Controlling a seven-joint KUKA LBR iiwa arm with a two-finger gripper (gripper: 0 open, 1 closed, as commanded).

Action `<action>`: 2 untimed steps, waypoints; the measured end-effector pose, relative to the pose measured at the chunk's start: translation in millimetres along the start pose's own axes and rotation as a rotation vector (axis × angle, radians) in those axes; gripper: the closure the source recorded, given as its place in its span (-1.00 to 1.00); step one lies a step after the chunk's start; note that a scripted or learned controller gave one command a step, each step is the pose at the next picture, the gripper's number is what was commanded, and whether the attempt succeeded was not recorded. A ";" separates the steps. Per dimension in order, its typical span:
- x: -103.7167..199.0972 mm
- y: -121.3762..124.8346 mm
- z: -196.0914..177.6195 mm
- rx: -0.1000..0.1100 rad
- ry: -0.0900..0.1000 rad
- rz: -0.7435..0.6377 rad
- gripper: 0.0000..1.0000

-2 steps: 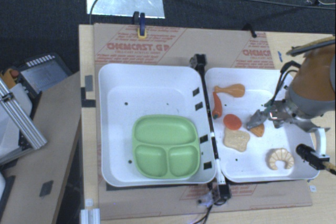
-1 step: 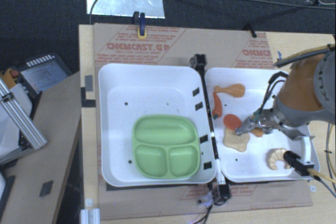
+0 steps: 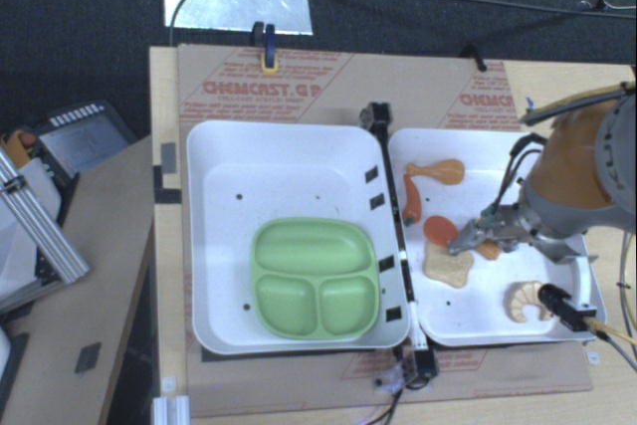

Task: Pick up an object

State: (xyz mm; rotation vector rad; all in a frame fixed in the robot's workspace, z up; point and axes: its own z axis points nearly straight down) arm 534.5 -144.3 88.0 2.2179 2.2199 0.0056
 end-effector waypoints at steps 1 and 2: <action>1.0 2.3 -11.8 -0.006 0.001 -0.001 1.00; 1.6 -1.3 -56.8 0.000 -0.001 -0.002 1.00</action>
